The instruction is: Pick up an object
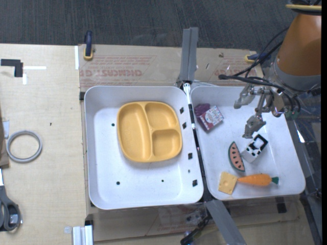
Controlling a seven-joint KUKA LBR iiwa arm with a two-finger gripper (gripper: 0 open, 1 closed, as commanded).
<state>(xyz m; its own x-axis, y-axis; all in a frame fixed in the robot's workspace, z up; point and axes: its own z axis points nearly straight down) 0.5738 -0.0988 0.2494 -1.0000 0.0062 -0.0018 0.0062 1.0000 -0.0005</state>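
the pincer (pixel 254 125) hangs just above a black-and-white block (pixel 255 147), fingers too blurred to tell open or closed; watermelon slice (pixel 234 156) beside it, arm cut off at the frame edge.

From my remote feed the back of the shot is dark grey carpet-like floor (pixel 127 9), and below it sits a light wood bench top (pixel 41 188) with a brown cardboard sheet (pixel 133 65) laid under the bins. Over on the left of the bench I can see a roll of grey tape (pixel 23 146), scissors handles (pixel 9 214) at the edge, and a small black bracket (pixel 13 65). Lighting looks flat and even, no hard shadows.
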